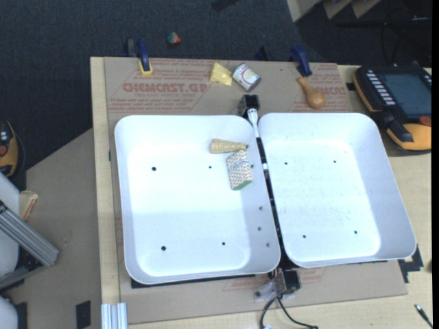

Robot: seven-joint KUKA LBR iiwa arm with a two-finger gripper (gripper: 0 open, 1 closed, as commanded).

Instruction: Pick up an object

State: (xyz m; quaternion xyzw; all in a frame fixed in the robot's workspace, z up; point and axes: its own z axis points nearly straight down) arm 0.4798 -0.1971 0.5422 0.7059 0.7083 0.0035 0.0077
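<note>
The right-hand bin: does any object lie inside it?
No. The right-hand bin holds nothing; both objects lie in the left bin.

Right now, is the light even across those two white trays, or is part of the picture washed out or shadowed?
Camera view: left bin is brighter across its upper half and greyer below; right bin is evenly lit; the dark floor shows little detail; no strong glare.

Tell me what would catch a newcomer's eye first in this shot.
Two white bins side by side: the left bin holds a tan cone-shaped piece and a patterned packet near its upper right. Behind the bins on the board lie a yellow wedge, a small can and a wooden-handled tool.
</note>
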